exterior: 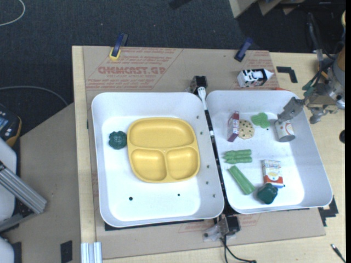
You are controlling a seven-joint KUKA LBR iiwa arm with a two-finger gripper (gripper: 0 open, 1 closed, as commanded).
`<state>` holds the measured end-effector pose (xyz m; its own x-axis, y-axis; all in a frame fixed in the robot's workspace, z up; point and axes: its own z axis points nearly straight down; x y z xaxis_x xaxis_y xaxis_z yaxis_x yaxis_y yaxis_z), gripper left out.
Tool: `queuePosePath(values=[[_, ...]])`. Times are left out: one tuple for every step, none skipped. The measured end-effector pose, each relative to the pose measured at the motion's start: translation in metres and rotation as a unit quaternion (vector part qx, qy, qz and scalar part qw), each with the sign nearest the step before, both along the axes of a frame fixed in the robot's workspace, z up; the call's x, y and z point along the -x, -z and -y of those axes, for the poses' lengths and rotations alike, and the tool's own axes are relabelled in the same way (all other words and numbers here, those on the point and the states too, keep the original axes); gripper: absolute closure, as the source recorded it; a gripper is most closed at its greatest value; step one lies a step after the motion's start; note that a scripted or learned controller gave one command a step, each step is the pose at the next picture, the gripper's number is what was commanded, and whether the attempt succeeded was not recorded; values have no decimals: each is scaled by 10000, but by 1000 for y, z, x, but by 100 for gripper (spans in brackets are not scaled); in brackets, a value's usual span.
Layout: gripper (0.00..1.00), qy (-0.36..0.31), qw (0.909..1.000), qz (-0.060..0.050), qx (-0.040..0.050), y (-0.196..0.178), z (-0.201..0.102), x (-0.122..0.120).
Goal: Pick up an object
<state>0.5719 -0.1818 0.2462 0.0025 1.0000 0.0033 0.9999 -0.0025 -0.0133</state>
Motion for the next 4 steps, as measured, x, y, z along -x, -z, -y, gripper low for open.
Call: queuePosePath(values=[[0, -14, 10000, 61, 14, -7, 0, -2], [0, -11, 10000, 29, 3, 54, -6, 3], [0, -12, 10000, 25, 2, 119, -8, 4], [0, -12, 10000, 34, 4, 165, -9, 5]])
